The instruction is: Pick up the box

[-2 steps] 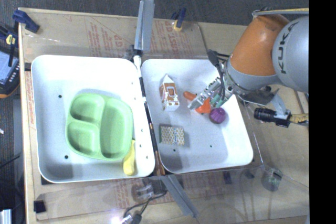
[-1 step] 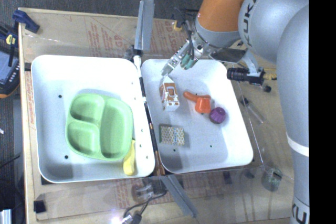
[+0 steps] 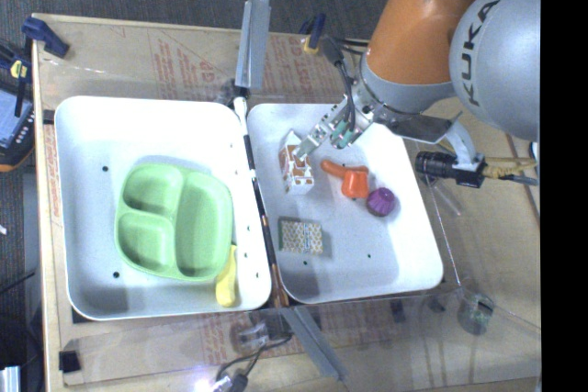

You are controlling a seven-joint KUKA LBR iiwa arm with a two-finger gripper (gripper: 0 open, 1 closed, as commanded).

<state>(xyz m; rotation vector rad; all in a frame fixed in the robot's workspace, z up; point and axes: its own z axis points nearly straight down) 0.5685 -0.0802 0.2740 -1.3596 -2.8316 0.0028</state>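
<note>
Box (image 3: 297, 166), a small white carton with orange-brown patterned sides, stood in the upper left part of the right bin (image 3: 413, 262), close to the divide between the two bins. The gripper (image 3: 323, 135) hung just above and to the right of it, near its top corner, reaching in from the grey arm (image 3: 496, 50) with the orange band. Whether the fingers were spread or closed could not be told, nor whether they touched the carton. An orange toy (image 3: 349, 178) lay just right of the carton, with a purple ball-like piece (image 3: 381, 201) beside that. A flat speckled grey-green pad (image 3: 301, 236) lay below them on the bin floor. In the left bin (image 3: 83, 133) sat a green divided plate (image 3: 175, 220), and a yellow piece (image 3: 227, 282) rested by that bin's lower right corner.
</note>
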